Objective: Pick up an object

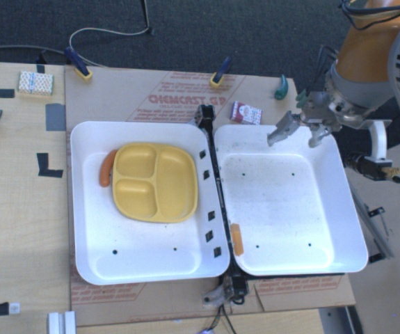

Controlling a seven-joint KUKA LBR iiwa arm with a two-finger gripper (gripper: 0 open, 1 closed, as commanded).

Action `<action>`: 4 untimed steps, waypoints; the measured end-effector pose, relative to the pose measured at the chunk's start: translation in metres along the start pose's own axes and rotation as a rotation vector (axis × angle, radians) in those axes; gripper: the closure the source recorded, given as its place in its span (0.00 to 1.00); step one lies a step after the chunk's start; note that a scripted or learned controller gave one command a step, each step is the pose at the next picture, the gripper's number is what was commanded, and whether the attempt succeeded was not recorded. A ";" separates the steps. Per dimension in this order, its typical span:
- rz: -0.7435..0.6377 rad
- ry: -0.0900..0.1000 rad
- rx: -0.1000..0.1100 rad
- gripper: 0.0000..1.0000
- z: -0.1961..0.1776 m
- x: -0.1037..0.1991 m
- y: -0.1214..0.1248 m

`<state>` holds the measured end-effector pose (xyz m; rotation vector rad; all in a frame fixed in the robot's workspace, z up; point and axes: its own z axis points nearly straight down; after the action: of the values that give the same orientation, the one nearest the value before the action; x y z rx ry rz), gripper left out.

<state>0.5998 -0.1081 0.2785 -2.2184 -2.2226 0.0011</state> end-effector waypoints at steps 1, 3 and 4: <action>0.001 0.001 0.002 0.00 0.096 0.039 0.068; -0.003 0.001 0.001 1.00 0.085 0.079 0.069; -0.002 0.001 0.001 0.00 0.085 0.079 0.069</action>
<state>0.6680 -0.0291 0.1931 -2.2145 -2.2240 0.0017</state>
